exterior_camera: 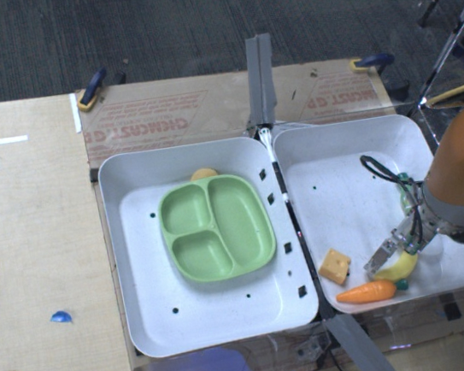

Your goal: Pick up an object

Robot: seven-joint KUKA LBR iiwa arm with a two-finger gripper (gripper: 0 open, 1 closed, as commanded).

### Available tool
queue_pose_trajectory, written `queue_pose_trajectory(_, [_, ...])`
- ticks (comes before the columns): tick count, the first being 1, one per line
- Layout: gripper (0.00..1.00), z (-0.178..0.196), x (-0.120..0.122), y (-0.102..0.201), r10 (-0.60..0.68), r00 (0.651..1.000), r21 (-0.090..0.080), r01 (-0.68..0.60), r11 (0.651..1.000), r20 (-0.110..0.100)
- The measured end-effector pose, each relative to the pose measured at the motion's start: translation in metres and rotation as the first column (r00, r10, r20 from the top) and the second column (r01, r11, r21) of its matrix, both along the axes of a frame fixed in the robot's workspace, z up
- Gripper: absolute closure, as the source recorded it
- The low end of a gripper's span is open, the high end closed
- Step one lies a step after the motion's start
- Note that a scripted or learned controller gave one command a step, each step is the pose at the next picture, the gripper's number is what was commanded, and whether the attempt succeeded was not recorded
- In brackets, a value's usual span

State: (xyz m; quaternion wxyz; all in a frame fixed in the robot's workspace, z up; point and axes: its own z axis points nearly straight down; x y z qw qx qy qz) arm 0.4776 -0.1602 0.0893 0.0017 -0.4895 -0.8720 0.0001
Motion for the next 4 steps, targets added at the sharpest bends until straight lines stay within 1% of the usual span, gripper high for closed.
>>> queue_pose_trajectory(1, [0.0,0.04,0.044,0.061,0.114,0.994,-0.001,-0.114,0.994,0.001])
queue_pose_trajectory(2, [0.0,0.005,0.008,0.053,0.198,0.98,-0.005,-0.198,0.98,0.011])
queue_pose_trajectory(3, [0.0,0.0,0.017,0.03,-0.212,0.977,-0.002,0.212,0.977,0.0])
queue_pose_trajectory(4, [0.0,0.007,0.081,0.057,-0.148,0.989,-0.002,0.148,0.989,0.0])
